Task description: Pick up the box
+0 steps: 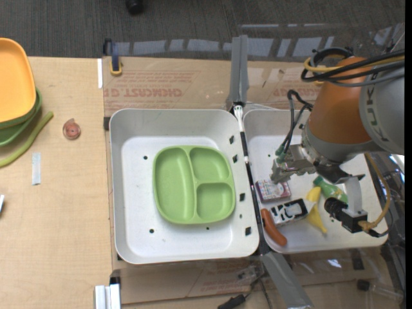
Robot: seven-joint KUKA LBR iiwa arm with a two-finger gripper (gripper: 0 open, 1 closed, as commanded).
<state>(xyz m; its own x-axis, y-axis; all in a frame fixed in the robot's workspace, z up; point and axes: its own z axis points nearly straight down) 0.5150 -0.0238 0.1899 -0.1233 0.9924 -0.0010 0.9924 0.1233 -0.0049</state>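
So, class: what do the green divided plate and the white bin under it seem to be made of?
Green divided plate: probably moulded plastic with a matte finish, given its even colour and soft rounded compartment ridges. White bin: likely plastic too, smooth and slightly glossy, with rounded corners and a thin rim.

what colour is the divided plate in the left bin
Light green. The divided plate shows clearly in the camera view, lying in the left bin.

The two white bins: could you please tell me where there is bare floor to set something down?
The left bin has bare strips all around the green divided plate, widest along its far and left walls. The right bin is crowded: box, sausage, black-and-white pack and yellow items cluster under the arm.
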